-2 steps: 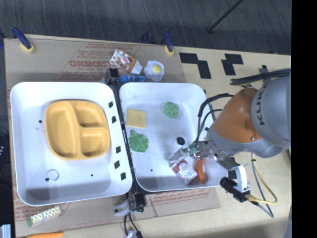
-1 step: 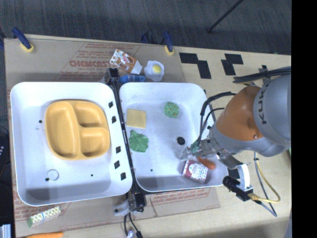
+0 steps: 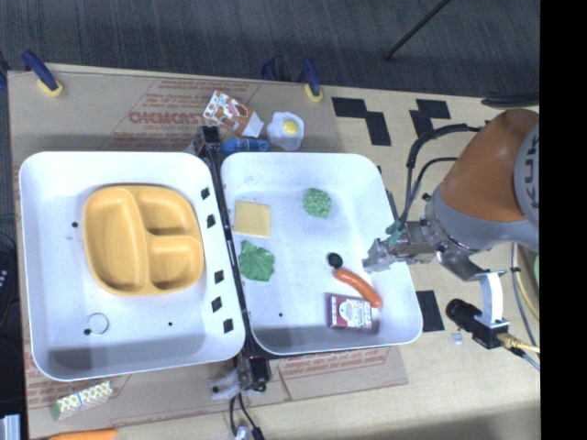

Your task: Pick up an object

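Well, your tool hovered at the right bin's right rim, near the carrot; I couldn't tell its state. Beside the carrot lay a small carton.

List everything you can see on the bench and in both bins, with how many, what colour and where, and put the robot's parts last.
divided tray: 1, yellow, left bin
ring: 1, pale, left bin, near corner
cheese slice: 1, yellow, right bin, far left
leafy piece: 1, green, right bin, left side
round bumpy piece: 1, green, right bin, far side
small round thing: 1, black, right bin, middle
carrot: 1, orange, right bin, near right
small box: 1, dark red, right bin, near edge
clamps: 2 seen, blue, far bench edge
arm: 1, grey and orange, right
hand: 1, grey, at the right bin's right rim
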Tool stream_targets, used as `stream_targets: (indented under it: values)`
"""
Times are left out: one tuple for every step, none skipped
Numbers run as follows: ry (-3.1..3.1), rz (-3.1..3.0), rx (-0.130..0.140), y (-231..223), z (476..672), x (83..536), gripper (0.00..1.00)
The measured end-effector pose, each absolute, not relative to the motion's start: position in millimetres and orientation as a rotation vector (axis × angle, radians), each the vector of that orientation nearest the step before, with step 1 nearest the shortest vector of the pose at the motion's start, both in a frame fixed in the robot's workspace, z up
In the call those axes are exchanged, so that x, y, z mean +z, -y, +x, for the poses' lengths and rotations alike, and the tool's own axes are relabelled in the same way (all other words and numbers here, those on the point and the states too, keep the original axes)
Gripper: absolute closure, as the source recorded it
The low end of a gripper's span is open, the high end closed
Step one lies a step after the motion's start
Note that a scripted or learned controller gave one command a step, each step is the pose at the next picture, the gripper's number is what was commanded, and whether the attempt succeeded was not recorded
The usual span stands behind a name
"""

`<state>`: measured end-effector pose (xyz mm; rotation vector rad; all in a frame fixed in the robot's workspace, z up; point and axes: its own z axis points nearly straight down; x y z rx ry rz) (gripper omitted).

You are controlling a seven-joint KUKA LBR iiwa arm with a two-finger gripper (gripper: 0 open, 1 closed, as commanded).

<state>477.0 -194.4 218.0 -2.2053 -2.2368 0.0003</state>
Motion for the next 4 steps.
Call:
stream_targets:
  values:
    - [2.613,-1.739,0.001,182.4,476.6,204.7,1.00]
    - [2.761,-1.492,0.001,210.8,476.0,117.0,1.00]
    - [2.761,-1.492,0.001,210.9,476.1,117.1,0.00]
    - [2.924,-1.139,-0.001,184.5,476.3,91.6,0.00]
